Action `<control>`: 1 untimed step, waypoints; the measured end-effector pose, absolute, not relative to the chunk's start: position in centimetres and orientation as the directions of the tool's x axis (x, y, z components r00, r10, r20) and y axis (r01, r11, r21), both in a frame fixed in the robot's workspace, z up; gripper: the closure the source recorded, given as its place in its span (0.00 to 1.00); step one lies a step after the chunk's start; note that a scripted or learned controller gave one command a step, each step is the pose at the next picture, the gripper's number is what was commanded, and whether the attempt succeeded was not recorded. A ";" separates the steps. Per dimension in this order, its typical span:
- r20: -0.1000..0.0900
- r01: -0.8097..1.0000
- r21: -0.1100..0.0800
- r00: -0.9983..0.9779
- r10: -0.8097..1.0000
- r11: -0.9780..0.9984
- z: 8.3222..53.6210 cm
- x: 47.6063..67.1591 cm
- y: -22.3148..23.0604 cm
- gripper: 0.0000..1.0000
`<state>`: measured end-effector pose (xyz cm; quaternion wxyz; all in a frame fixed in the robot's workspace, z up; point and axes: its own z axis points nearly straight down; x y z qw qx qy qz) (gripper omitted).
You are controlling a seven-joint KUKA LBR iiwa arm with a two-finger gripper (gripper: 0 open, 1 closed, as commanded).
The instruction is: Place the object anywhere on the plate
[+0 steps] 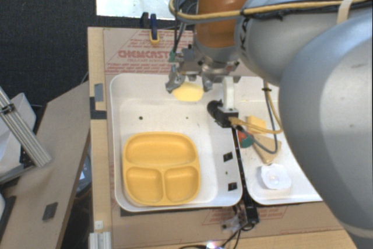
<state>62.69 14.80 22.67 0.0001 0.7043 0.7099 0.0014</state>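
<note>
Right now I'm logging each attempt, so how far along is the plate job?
Done: the tool has reached the pale yellow object at the far end of the left bin.
In hand: the tool sits right at the object, though a firm grasp can't be confirmed.
Left: carrying it to the yellow divided plate near the bin's front, whose three compartments hold nothing yet, and releasing it there.

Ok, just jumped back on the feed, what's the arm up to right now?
The arm's gripper is over the far end of the left bin, with a pale yellow object at its fingers. The object looks gripped, though the hold is hard to confirm. The yellow divided plate sits at the near end of that bin with nothing on it yet.
</note>
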 end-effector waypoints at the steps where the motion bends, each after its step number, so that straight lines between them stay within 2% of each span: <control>1: 0.002 1.000 0.002 -0.009 1.000 0.009 23.1 61.8 20.9 1.00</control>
